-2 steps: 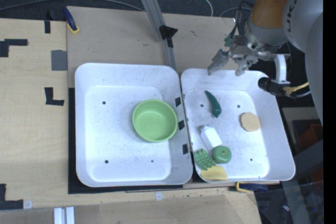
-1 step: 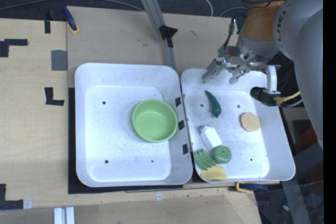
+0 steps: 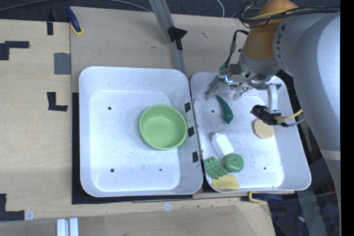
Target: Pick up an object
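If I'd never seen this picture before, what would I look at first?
Probably the big grey arm with its orange band, reaching in from the right over the right bin. Next, the bright green bowl sitting alone in the left bin. Then the small things in the right bin: a dark green curved piece and a white bottle with a green cap.

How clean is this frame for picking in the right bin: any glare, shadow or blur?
Camera view: lighting soft and even, no hard glare on the right bin; overall slightly soft focus; the gripper casts only a faint shadow near the dark green object; small items stay distinguishable.
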You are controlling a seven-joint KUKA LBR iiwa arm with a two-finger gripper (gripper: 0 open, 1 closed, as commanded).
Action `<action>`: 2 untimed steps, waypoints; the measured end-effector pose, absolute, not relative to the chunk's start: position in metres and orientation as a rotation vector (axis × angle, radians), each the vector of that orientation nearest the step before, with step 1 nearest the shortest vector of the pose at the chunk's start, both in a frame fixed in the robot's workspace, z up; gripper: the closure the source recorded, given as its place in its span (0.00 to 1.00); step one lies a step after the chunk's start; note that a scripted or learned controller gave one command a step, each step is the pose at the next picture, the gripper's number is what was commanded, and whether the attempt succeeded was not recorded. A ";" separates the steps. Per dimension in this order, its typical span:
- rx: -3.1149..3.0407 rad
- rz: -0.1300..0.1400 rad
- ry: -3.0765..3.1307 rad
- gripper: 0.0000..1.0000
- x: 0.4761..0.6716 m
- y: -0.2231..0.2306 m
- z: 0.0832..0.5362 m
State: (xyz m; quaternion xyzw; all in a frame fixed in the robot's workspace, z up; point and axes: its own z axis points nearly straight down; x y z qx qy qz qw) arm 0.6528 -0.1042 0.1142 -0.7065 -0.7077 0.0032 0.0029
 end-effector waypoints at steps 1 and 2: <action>-2.217 0.004 -2.224 1.00 0.655 -0.104 0.129; -2.221 -0.003 -2.225 1.00 0.662 -0.097 0.177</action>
